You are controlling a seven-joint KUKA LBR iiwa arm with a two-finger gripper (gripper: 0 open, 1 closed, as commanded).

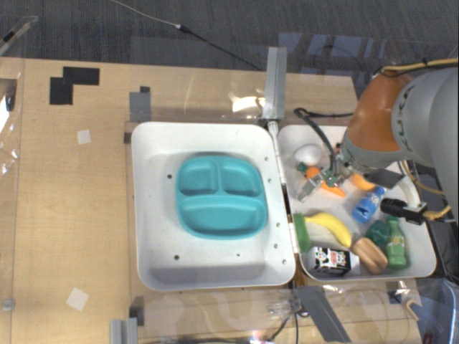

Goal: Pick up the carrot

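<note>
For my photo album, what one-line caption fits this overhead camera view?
Robot claw reaches down at an orange carrot among toy groceries in the right bin; a teal plate waits next door.

tray (pixel 215 217) in left bin (pixel 154 213); carrot (pixel 331 187) in right bin (pixel 423 264).

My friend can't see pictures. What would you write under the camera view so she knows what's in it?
A grey robot arm's end effector reaches down onto an orange carrot in the right white bin, among a banana, a blue bottle and other toy food. The left white bin holds a teal divided plate.
</note>
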